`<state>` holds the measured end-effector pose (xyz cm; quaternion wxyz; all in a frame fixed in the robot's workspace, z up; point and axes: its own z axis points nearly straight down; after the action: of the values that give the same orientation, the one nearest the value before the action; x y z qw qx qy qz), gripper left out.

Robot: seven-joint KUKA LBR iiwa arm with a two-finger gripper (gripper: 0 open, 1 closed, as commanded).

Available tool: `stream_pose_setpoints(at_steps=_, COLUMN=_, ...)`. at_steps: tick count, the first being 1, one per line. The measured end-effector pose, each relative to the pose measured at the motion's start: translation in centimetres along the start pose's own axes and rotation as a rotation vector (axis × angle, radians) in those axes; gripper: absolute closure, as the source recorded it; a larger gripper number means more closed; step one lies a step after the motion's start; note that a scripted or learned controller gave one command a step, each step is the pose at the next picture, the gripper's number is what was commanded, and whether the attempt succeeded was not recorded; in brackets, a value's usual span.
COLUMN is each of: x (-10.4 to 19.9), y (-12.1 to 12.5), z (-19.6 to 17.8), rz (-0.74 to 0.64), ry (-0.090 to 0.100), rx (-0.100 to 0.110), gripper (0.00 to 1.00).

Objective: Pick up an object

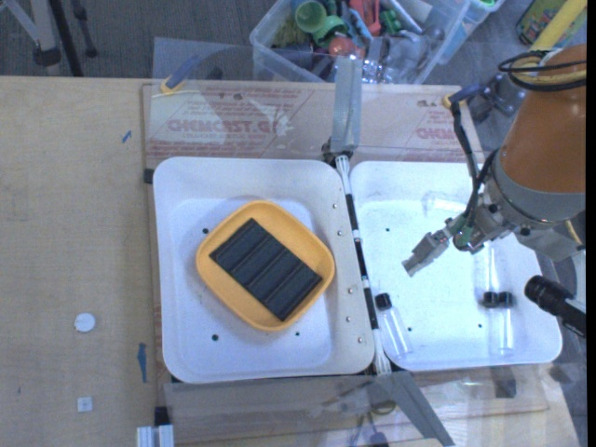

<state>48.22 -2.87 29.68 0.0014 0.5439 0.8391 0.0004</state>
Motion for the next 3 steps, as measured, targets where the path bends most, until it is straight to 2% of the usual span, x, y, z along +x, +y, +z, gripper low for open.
stream_pose_setpoints(at_steps=1, x=-4.3, y=-1.6, z=-6.9, rz=-0.058, ry=-0.001, rx=-0.001, gripper=0.00)
stream_pose_setpoints(at_steps=2, x=5.8, y=5.6, z=-0.9, rz=0.178, ry=0.003, rx=0.004, gripper=0.00)
stream_pose_setpoints(at_steps=3, x=1.7, y=1.5, z=-2.0, rz=0.202, ry=0.002, rx=0.004, gripper=0.00)
